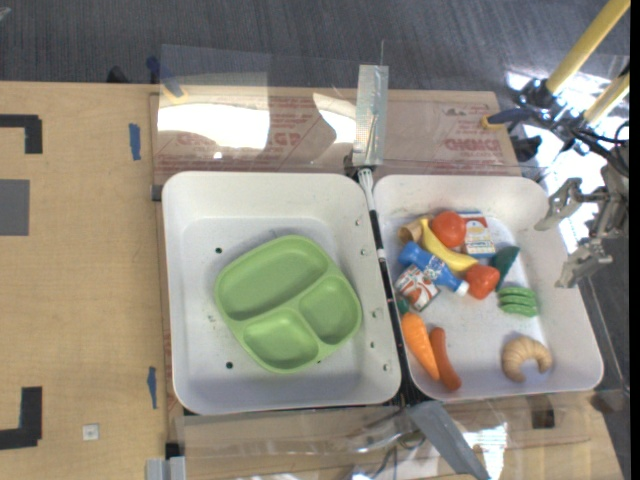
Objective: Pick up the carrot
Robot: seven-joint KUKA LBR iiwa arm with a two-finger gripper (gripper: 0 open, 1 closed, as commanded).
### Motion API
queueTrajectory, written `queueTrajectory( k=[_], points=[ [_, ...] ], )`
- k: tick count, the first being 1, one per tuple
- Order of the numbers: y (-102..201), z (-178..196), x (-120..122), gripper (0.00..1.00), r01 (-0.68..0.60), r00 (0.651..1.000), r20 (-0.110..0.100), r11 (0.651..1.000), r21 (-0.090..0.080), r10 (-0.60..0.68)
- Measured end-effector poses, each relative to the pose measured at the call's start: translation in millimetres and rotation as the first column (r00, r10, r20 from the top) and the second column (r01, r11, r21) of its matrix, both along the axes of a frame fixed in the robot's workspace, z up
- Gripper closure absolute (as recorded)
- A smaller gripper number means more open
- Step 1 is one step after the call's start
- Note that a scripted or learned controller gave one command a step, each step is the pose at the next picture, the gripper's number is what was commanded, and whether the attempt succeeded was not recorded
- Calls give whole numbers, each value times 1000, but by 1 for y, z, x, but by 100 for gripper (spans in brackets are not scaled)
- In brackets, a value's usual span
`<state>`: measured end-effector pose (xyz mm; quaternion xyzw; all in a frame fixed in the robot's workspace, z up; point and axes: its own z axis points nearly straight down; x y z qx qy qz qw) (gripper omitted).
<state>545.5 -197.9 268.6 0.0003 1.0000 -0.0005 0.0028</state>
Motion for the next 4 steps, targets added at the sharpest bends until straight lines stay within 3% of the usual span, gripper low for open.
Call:
queueTrajectory(
  k=[1, 2, 3, 4],
  points=[
    [41, -95, 36, 0, 98, 995, -9, 995, 4, -98],
    [101, -174, 22, 0, 293, 956, 2, 956, 2, -293],
    [129, -78, 87, 0, 367, 930, 8, 930, 6, -367],
    [173, -83, 25, 0, 124, 992, -3, 992, 3, -124]
  ],
)
